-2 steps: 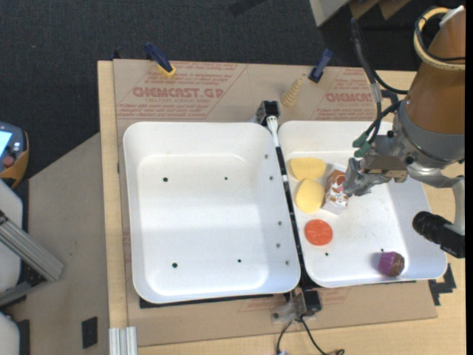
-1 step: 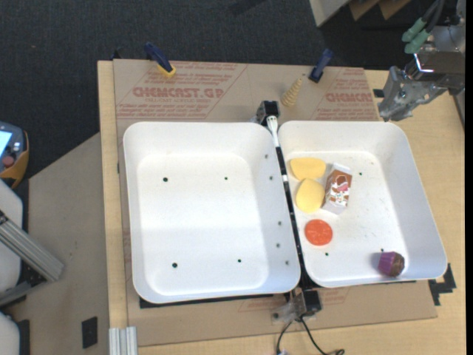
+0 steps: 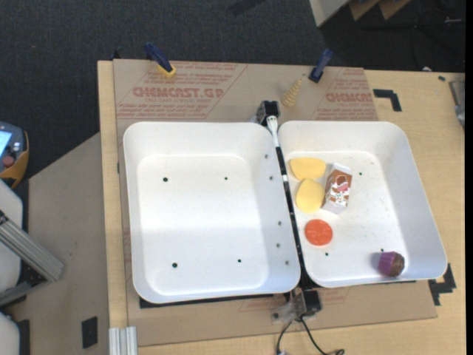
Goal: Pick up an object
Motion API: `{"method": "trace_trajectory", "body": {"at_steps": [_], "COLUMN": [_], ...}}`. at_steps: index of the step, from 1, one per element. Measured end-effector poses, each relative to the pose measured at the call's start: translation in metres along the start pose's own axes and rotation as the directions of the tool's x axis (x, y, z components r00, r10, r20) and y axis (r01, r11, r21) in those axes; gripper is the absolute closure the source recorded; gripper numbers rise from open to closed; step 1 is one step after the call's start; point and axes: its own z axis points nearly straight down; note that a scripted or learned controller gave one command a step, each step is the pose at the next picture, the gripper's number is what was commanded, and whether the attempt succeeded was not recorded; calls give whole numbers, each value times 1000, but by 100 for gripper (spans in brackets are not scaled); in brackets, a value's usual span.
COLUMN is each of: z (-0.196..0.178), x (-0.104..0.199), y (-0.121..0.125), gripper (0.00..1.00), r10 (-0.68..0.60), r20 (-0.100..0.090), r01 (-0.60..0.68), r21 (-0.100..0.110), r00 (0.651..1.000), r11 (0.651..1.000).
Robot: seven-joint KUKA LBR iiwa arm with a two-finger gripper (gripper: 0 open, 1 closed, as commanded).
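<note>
The right bin (image 3: 414, 198) holds several small objects. Two yellow rounded pieces lie near its left wall, one (image 3: 307, 168) above the other (image 3: 310, 195). A small white and red carton (image 3: 338, 188) rests just right of them. A flat red-orange disc (image 3: 318, 232) lies below the yellow pieces. A purple, brownish ball-shaped object (image 3: 391, 263) sits in the near right corner.
The left bin (image 3: 140, 198) stands beside the right one on a brown board (image 3: 111, 124). Blue clamps (image 3: 159, 58) (image 3: 321, 65) grip the board's far edge. Grey metal framing (image 3: 26, 250) stands off the left side.
</note>
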Motion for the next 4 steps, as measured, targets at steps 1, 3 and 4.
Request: {"method": "trace_trajectory", "body": {"at_steps": [1, 3, 4], "z": [145, -1, 174], "x": [53, 13, 43], "y": [-2, 0, -3], "gripper": [100, 100, 100], "r10": [-16, -1, -12], "r20": [-7, 0, -6], "r01": [16, 1, 12], "r21": [22, -1, 24], "r00": [1000, 1000, 1000], "r11": [1000, 1000, 1000]}}
